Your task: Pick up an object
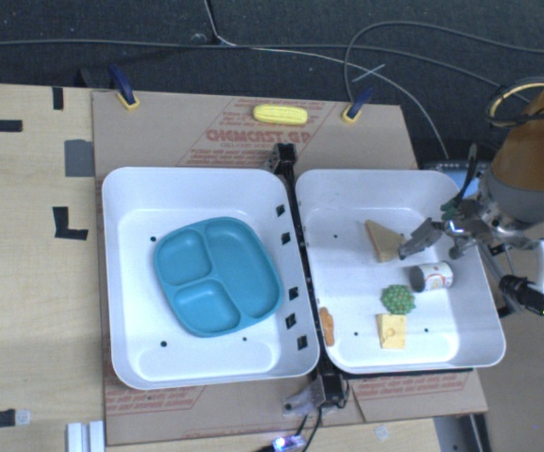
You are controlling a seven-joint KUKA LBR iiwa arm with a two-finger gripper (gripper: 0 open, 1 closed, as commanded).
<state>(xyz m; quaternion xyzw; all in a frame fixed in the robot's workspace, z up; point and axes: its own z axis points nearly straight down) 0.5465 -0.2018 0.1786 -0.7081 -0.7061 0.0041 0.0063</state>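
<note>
My gripper [438,245] hangs over the right side of the right bin [347,188], open, with nothing between its fingers. One dark finger [417,243] points toward a tan wedge [381,240] just to its left. Directly below the gripper lies a small white cylinder [433,277]. A green knobbly ball [398,299] sits beside the cylinder, and a yellow block [392,330] lies in front of that. A small orange piece [327,325] rests at the bin's near left rim.
The left bin [121,252] holds a blue divided plate [217,275]. A yellow object [280,115] lies on the cardboard behind the bins. Cables run across the dark backdrop, and clamps hold the cardboard's far edge.
</note>
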